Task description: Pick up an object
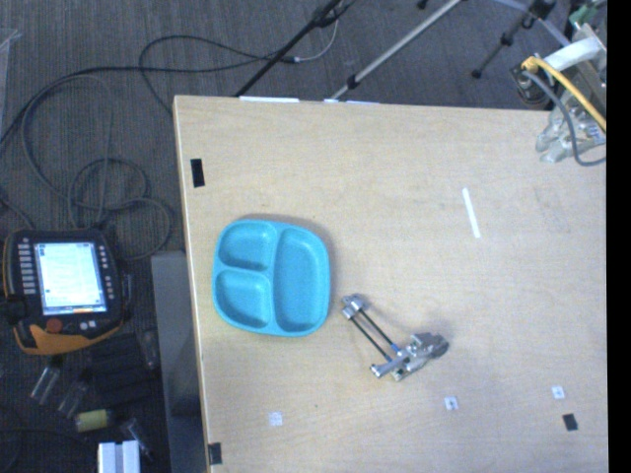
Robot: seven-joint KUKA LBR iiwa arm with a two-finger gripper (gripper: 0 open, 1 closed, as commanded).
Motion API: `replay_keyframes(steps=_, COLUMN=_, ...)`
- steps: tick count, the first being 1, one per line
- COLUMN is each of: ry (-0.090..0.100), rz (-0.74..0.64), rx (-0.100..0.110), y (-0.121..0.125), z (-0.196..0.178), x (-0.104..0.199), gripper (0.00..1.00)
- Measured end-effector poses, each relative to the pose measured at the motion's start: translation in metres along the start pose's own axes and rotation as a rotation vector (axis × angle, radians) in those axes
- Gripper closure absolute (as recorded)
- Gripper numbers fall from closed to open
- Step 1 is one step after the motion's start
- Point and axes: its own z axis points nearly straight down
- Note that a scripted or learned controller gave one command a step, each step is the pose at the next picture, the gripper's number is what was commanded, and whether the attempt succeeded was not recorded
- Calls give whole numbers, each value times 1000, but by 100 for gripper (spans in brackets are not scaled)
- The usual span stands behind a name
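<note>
A light blue divided plate (273,277) with three compartments lies on the pale wooden tabletop (394,166), left of the middle. Just to its right, a small metal tool (391,339) with two long thin rods and a chunky head lies flat, slanting toward the lower right. My gripper (564,138) hangs at the far upper right corner of the table, beneath a yellow cable (562,72). It is far from both the plate and the tool, and nothing is seen in it.
A short white strip (471,213) lies on the table right of centre. Small markers (451,403) dot the near edge, and a black tape mark (197,172) sits at the left. A teach pendant (64,279) and cables lie on the floor to the left.
</note>
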Motion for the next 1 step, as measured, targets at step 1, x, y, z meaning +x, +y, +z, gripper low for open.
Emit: replay_keyframes(steps=1, ry=0, rz=-557, rx=2, y=28, z=23, x=17, gripper=100)
